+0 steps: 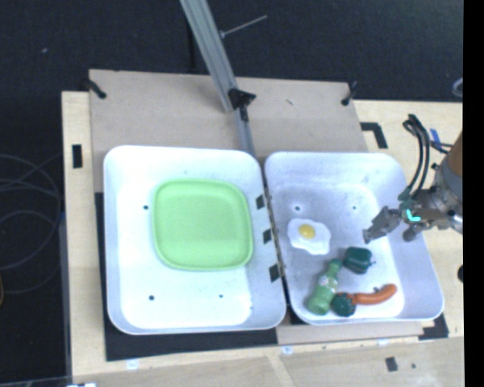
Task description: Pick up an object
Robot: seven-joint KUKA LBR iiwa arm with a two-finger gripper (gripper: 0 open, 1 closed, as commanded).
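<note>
Hand: the hand [385, 226] is seen at about 3 o'clock in the picture, over the right side of the right bin [331, 172]. It is not clear if it is open or closed. Nothing is seen held in it.

Arm: the arm [444, 204] is seen coming in from 3 o'clock. Black cables are looped above it.

Dark green toy: a dark green toy [356, 258] is found just below the hand, toward 7 o'clock from it. It lies apart from the hand.

Egg: a toy fried egg [308, 235] with a yellow middle is seen at 9 o'clock from the hand, near the left wall of the right bin.

Green bottle: a light green bottle [326, 285] is laid on a slant at 7 o'clock from the hand, just beside the dark green toy.

Orange thing: a long orange thing [374, 295] is seen at 6 o'clock from the hand, near the bin's lower edge. A small dark green piece [342, 305] is touching its left end.

Left bin: the left bin [129, 240] is placed at 9 o'clock, side by side with the right one. A light green plate [202, 224] is laid flat in it.

Surface: both bins are set on a pale wood surface [306, 111]. A grey pole [210, 39] is seen standing at 12 o'clock.
</note>
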